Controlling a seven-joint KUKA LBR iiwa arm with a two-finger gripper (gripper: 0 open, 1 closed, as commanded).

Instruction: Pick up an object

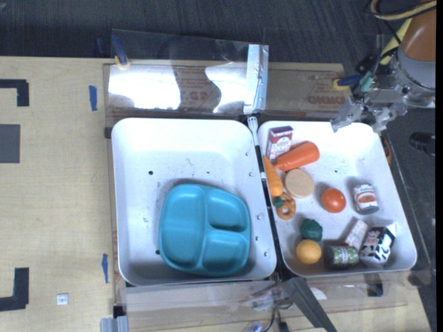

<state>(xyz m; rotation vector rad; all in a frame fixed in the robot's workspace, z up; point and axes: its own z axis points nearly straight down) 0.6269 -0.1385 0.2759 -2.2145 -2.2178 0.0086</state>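
Observation:
The right white bin (398,206) holds several small items. Among them are a long orange carrot (297,155), a red-and-white carton (279,142), a tan disc (300,183), a red tomato (333,199), a small can (365,197), an orange ball (309,252) and a green can (341,256). My gripper (361,114) hangs over the bin's far right corner, apart from all the items. The nearest ones, the carrot and the tomato, lie well to its lower left.
The left bin (131,185) holds a blue divided plate (205,228). A thin carrot (275,178) lies along the wall between the bins. A black-and-white carton (377,244) and a white packet (356,234) sit near the right bin's front corner. A clear panel (187,81) stands behind the left bin.

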